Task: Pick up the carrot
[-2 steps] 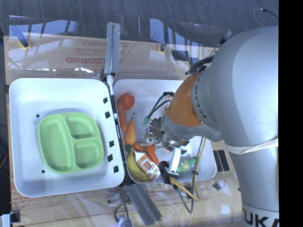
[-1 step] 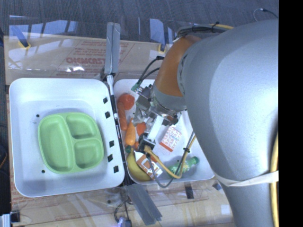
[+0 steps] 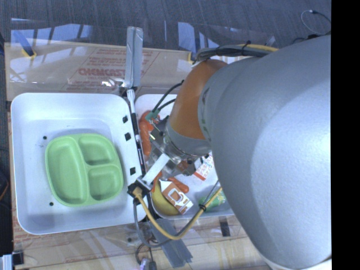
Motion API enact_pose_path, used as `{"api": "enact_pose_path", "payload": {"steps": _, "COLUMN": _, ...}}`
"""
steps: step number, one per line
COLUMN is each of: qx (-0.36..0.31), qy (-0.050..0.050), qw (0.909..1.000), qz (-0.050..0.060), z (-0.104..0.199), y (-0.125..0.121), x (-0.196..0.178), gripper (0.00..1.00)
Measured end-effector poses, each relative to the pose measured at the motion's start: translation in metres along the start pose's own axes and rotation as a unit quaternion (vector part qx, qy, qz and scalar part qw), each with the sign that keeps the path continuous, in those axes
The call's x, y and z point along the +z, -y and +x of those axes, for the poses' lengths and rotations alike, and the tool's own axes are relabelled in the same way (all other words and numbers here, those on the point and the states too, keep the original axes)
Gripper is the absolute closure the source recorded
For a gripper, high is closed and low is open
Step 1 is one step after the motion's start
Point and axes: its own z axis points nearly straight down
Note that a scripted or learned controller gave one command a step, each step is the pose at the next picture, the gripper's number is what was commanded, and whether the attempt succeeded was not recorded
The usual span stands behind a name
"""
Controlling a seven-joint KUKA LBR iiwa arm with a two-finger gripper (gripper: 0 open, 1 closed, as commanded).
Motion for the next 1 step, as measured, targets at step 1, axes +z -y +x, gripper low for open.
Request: {"api": "enact_pose_path", "payload": {"steps": 1, "qx": -0.298, "qy": 0.001, "qw": 0.9546, "qz": 0.001, "z": -0.0073, "y": -0.0079, "x": 0.0123, "gripper": 1.00}}
